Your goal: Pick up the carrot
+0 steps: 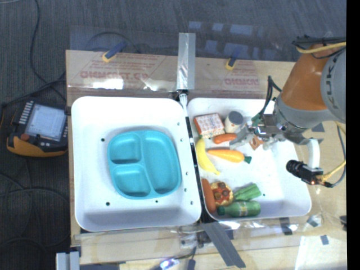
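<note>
The carrot (228, 156) is seen lying in the right bin (292, 204), just right of the banana (203, 156) and near the red sausage (225, 139), while the gripper (253, 136) is held just above and right of it, and how wide its jaws are cannot be told.

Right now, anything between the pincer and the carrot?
Nothing visible. The pincer sits just right of the carrot, above its green end. A sausage lies alongside above the carrot and a banana to its left, neither between.
</note>
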Robot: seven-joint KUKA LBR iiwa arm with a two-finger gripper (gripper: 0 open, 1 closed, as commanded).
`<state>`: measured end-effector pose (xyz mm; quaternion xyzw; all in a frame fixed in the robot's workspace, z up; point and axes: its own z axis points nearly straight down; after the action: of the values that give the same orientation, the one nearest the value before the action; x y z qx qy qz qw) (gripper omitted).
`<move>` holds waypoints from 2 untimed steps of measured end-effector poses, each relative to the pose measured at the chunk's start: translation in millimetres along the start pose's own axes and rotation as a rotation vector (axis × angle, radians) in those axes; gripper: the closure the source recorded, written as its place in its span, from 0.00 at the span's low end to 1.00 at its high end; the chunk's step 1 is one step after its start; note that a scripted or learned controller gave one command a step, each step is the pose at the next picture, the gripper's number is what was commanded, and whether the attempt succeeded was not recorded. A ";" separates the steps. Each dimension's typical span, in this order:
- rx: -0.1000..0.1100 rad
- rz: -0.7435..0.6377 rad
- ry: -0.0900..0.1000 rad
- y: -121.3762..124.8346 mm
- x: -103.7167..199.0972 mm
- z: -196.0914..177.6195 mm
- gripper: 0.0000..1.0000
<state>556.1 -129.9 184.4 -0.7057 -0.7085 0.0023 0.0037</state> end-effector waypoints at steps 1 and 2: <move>-0.031 0.153 -0.004 5.8 15.5 81.3 0.00; -0.027 0.155 -0.006 4.5 13.5 72.9 1.00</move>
<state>559.9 -116.2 111.5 -0.7584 -0.6517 -0.0047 -0.0079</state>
